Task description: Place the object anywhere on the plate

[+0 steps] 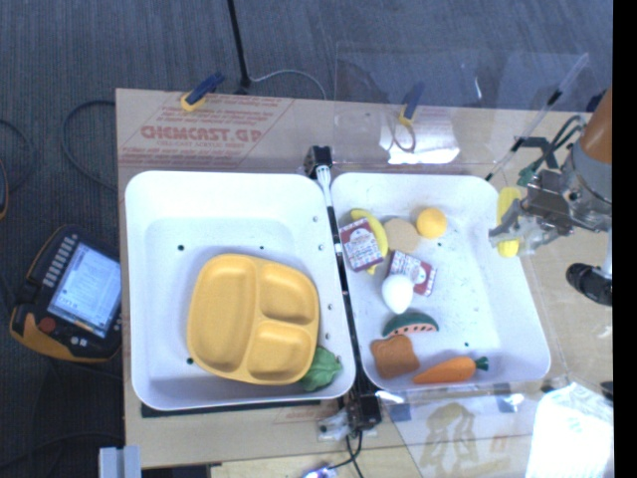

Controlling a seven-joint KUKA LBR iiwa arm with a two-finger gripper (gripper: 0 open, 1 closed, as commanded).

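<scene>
My arm [603, 157], as catalogued:

- Casing: smooth, rounded, light grey, with a soft sheen.
- Band: one orange ring above the wrist, a curved patch of solid colour.
- Wrist block: a boxy cluster of grey and dark metal parts below the band, with hard edges and small dark recesses; any screws are too small to make out.
- My hand [514, 229]: grey metal body, its ends marked in bright yellow, one yellow piece long and upright, another small and rounded beneath it.
- Cabling: thin dark lines run along the wrist block; their routing is too fine to trace.
- Markings: no lettering legible.
</scene>
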